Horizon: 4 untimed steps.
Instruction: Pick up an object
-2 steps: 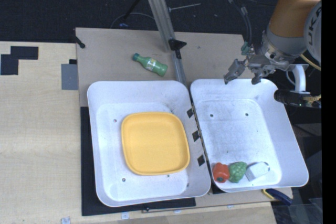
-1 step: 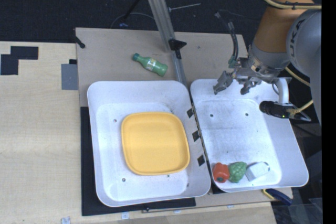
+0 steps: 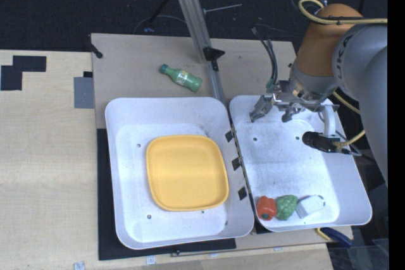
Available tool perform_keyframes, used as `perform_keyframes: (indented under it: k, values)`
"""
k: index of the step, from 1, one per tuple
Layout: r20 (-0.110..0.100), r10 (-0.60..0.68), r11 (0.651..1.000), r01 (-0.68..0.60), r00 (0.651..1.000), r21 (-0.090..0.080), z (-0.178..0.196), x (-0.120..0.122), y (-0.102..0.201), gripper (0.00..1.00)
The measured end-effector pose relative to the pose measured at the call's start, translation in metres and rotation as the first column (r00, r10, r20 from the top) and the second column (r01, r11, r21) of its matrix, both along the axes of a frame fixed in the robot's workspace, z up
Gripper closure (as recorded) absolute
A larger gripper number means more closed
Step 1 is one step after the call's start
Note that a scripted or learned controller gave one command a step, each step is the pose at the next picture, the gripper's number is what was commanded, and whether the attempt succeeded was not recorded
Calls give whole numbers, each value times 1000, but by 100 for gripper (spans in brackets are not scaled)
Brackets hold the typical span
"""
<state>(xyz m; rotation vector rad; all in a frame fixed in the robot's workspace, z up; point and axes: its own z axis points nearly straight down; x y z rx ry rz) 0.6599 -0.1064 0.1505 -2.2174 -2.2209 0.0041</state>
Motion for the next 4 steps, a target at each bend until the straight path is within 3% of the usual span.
perform_keyframes:
  k: [1, 2, 4]
  values:
    - [-1, 0, 1000, 0, 1000, 0, -53, -1, 1, 0]
    - [4, -1, 1000, 1, 1000, -1, -40, 0, 0, 100]
    - [9, -3, 1000, 3, 1000, -1, 71, 5, -9, 100]
